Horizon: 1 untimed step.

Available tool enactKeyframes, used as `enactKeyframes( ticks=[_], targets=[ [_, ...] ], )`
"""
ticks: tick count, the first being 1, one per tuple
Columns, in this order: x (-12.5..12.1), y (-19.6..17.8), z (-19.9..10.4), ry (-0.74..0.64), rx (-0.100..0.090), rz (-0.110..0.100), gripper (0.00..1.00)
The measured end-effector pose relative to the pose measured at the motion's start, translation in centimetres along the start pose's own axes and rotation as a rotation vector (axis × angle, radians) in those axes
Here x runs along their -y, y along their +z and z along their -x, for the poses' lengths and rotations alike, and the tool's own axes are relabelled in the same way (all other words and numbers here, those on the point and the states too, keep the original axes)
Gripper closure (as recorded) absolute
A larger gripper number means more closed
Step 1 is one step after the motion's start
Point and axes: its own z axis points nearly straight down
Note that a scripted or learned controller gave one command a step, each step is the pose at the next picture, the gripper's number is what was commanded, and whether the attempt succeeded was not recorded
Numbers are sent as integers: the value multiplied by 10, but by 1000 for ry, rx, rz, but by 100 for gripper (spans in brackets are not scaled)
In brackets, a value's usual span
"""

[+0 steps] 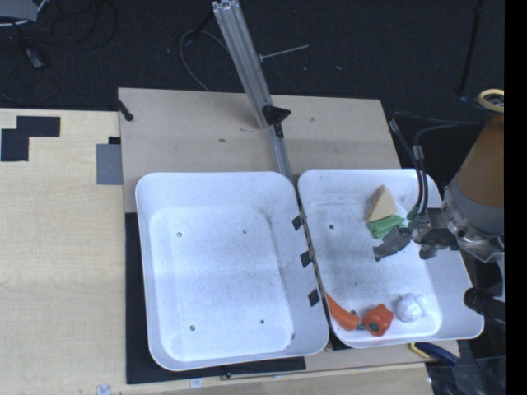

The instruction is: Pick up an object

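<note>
My gripper (pixel 409 249) reaches in from the right over the right bin (pixel 346 188). It is open, with two dark fingers (pixel 389 249) spread and bare bin floor between them. A small green object (pixel 384 226) lies just beyond the left finger, close to it but outside the gap. A tan wedge (pixel 381 204) leans against the green object's far side. Near the front wall lie an orange carrot-like piece (pixel 341 313), a red pepper-like object (pixel 379 319) and a white ball (pixel 409 307).
The left bin (pixel 165 196) adjoins the right one, with black clips (pixel 306 258) along the shared wall. A slanted metal rail (pixel 247 64) rises behind the bins. Cables (pixel 422 179) hang near the right bin's far right corner.
</note>
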Motion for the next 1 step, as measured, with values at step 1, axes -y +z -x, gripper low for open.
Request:
enactKeyframes(
  ticks=[1],
  targets=[
    [1, -97, 41, 2, 2, 8, 0]
  ],
)
